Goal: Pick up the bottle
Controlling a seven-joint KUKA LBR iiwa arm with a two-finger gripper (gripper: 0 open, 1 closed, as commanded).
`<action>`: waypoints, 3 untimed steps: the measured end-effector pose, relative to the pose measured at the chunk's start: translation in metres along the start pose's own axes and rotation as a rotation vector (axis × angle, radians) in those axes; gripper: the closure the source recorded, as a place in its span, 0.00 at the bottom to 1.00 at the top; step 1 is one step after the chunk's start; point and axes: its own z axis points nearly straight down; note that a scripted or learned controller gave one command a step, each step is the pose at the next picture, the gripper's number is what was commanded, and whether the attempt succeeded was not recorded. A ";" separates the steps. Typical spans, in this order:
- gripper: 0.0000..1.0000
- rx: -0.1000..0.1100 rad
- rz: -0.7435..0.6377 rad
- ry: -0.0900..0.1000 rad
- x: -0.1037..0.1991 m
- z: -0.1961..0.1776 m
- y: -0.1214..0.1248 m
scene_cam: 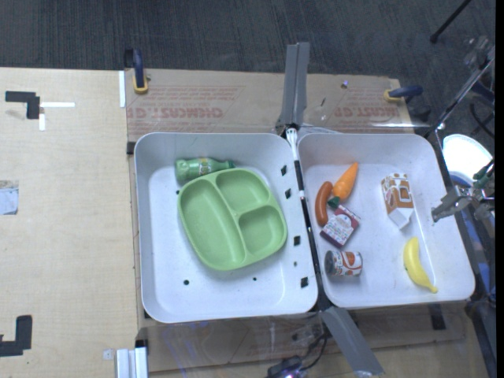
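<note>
Starting at the near edge: a small can point(344, 264) and a banana point(418, 266) lie in the right bin point(378, 286), prob just clutter for this job; a bit further in there's a little red-and-white box point(340, 228), then a sausage point(322, 203) touching a carrot point(346, 180), and a white carton point(398, 198) lying apart from them.

The gripper point(450, 207) sits over by the right bin's right rim, well apart from the target; can't tell if the claw is open or closed from this angle, too small and blurry tbh; nothing visibly in it.

The left bin point(146, 235) is mostly taken up by a green divided plate point(232, 219) lying flat.

The bottle point(201, 167) is the thing we want: green, on its side, in the far-left part of the left bin, cap end pointing right, squeezed btw the plate's far rim and the bin's back wall; looks like it's touching or just beside the plate.

So imo the task hasn't really started; the arm needs to cross the middle divider and the whole plate. Room is tight front and back of the bottle; more open room along its length, left and right. Coming straight down looks safest; risk is clipping the plate rim or the wall, or the bottle rolling.
</note>
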 end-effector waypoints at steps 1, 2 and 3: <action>0.00 0.000 -0.120 0.000 0.054 0.083 0.046; 0.00 -0.001 -0.199 0.000 0.105 0.149 0.081; 0.00 -0.001 -0.241 0.000 0.171 0.076 0.046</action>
